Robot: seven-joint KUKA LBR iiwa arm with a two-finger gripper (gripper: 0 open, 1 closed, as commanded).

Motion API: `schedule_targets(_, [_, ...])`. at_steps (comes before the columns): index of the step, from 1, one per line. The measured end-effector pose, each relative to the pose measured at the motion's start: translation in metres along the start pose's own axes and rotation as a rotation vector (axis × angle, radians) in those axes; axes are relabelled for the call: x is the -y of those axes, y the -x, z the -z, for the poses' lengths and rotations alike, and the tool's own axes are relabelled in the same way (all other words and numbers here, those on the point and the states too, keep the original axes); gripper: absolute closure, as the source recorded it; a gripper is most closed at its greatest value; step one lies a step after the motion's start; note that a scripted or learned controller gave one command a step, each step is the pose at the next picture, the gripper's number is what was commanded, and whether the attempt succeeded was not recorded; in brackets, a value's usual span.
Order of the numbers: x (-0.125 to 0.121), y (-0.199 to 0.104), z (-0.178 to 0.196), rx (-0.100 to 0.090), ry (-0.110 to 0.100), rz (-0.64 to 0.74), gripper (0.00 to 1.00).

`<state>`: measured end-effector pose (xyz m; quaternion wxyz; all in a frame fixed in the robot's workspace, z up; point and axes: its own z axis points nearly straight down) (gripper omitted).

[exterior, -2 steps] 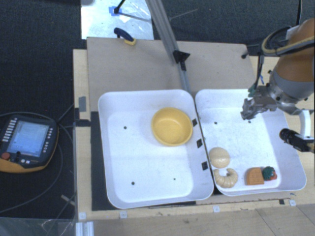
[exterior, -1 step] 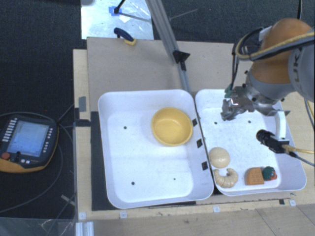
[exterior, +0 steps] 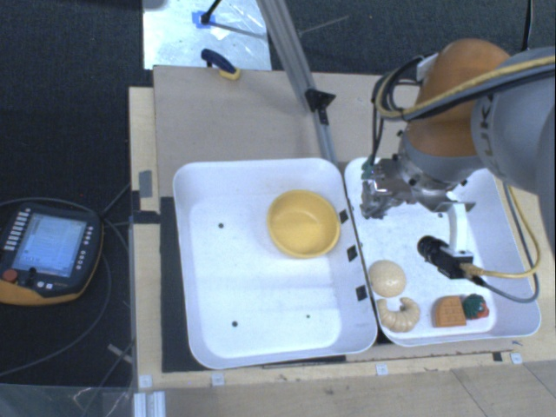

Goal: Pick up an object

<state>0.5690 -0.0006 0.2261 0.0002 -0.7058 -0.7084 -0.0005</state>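
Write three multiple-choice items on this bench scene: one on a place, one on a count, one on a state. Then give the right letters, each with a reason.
1. Where does the yellow bowl lie?
A. In the left bin
B. In the right bin
C. On the bare bench

2. How many small objects lie along the near side of the right bin?
A. One
B. Two
C. Four

3. How does the yellow bowl sit?
A. Upside down
B. Upright, opening facing up
C. Tipped on its edge

Answers:
1. A, the bowl rests in the left bin's far right part.
2. C, there is a cream ball, a curled pale piece, an orange square piece and a small green and red item.
3. B, its hollow inside shows from above.

The tool hangs over the right bin's far left corner.
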Motion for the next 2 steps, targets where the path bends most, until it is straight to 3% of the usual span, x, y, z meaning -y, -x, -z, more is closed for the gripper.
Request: schedule_targets(2, [-0.009,-0.096,0.016,0.000,0.000,0.001,1.00])
